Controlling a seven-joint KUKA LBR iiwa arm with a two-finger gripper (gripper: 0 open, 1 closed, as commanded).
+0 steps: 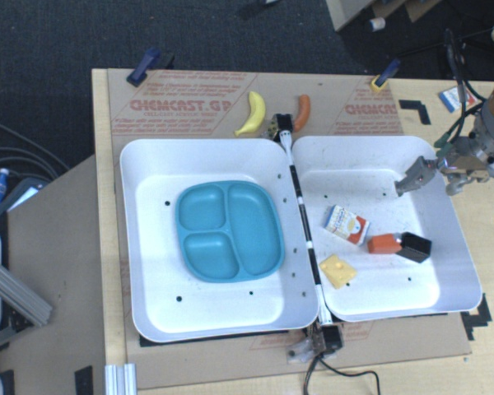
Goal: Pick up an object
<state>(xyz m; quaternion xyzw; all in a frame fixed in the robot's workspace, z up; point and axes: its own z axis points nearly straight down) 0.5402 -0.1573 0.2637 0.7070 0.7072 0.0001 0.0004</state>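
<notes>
The right white bin [445, 290] holds three small things. A white, blue and orange carton [347, 224] lies near its middle. An orange piece with a black end [398, 244] lies to the carton's right, and a yellow cheese wedge [338, 271] rests toward the front. My gripper [434, 179] hangs over the bin's back right part, open, fingers spread with nothing between them. It is above and to the right of the carton, apart from all three things.
A blue divided plate [229, 230] lies in the left white bin [140, 179]. Behind the bins, a toy banana [251, 113] and an orange toy [301, 112] lie on the board. Blue clamps [144, 66] grip the board's back edge. Cables trail at the left.
</notes>
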